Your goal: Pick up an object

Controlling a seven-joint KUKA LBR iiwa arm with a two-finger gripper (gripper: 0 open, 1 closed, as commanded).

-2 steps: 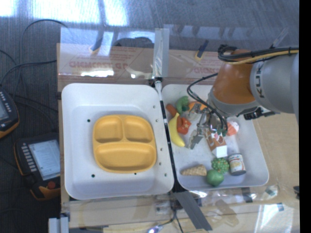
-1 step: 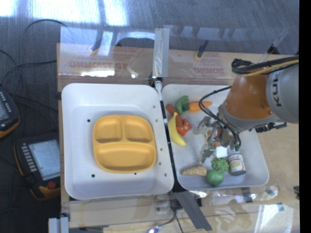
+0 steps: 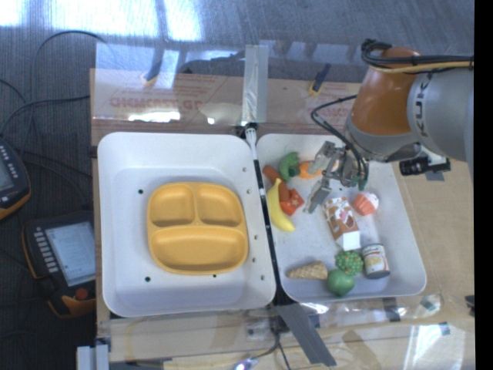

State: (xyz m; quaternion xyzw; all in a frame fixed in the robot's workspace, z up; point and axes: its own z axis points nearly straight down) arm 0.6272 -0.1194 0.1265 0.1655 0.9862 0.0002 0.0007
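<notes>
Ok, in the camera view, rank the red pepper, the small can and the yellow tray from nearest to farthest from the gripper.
From the gripper, over the right bin:
1. Red pepper, just to its left in the same bin, beside the banana.
2. Small can, toward the right bin's front corner.
3. Yellow tray, across the divider in the left bin, clearly farthest.

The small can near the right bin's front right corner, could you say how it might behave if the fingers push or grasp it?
The small can stands upright, so a sideways push would likely tip it; once down, its round body would probably roll. Looks rigid.
</notes>
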